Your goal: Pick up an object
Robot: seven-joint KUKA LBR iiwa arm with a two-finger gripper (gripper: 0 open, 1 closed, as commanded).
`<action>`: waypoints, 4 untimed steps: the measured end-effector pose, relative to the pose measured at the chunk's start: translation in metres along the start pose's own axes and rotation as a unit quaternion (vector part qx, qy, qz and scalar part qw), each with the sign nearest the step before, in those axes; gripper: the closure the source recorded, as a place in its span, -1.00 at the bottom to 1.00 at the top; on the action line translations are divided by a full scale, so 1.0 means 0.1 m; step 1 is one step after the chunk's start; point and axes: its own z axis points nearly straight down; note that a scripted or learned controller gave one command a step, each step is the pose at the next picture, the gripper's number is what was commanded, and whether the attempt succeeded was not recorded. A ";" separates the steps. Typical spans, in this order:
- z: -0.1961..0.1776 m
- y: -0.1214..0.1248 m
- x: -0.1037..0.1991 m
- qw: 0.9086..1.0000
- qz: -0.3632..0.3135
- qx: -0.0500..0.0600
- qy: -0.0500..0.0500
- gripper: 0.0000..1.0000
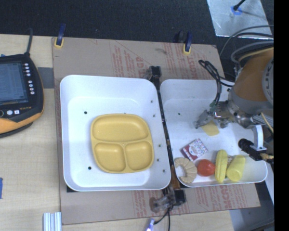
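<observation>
One pale yellow block (211, 129) lies mid right bin (183, 93), just under my gripper (215, 115). Whether I'm clamping it, I cannot tell; I should close squarely, then lift straight.
</observation>
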 end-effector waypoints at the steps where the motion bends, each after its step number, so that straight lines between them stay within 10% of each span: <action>1: -0.10 0.00 -0.01 1.000 -0.001 0.001 0.000 1.00; 2: -0.10 0.00 -0.01 1.000 -0.001 0.001 0.000 -1.00; 3: 0.00 -0.03 -0.02 1.000 0.000 0.000 0.000 -1.00; 4: -0.10 -0.03 -0.03 1.000 -0.001 0.001 0.000 1.00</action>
